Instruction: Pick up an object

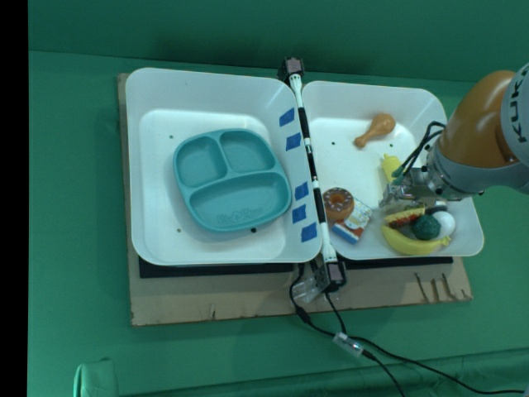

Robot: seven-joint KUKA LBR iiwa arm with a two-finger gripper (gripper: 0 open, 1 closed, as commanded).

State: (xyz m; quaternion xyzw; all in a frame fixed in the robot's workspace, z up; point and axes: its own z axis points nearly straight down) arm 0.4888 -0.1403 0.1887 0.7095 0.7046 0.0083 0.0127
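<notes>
1. We saw the arm (488, 131) reach in from the right, its hand (407, 195) lowered over the near right part of the right bin (347, 98), where most of the toy food lay heaped together. That crowding, we judged, was why the hand was sent there: a descent into the pile had the best chance of meeting something.
2. We could not tell whether the hand was open or closed, and nothing was visibly held in it.
3. The likeliest things to pick lay just under and beside the hand: a banana (409, 242) along the bin's near edge, a dark green round item (426, 227) touching it, a white egg-like piece (445, 222), and a yellow piece (390, 168) just behind the hand.
4. A donut (337, 203) and a small carton (354, 224) sat near the divider (310, 168); a drumstick (375, 130) lay apart toward the far side.
5. The left bin (157, 98) carried a teal sectioned plate (231, 180), lying flat.
6. We read part of the maker's lettering on the arm, "KU". The carton's print and the embossed plate marking were too small to read.
</notes>
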